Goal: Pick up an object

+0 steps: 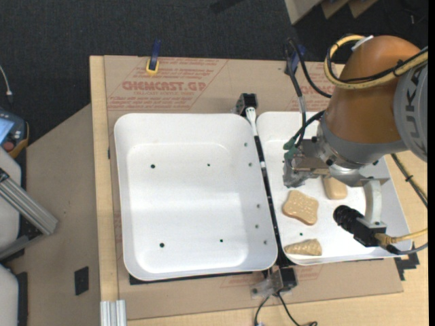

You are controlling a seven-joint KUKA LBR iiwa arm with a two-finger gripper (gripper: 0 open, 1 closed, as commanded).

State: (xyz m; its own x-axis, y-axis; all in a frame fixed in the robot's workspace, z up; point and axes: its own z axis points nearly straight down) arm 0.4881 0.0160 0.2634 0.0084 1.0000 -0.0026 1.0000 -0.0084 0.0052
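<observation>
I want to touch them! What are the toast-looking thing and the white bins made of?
The toast-shaped piece looks like matte tan foam or soft plastic: its surface is dull and speckled, so probably toy food, though I can't be sure. The left bin and right bin look like smooth, slightly glossy white moulded plastic, with rounded corners and thin rims.

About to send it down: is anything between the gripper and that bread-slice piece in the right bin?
Nothing visible. The gripper sits just above-left of the bread-slice piece, with bare bin floor between. The small tan block and wedge piece lie off to the sides.
</observation>
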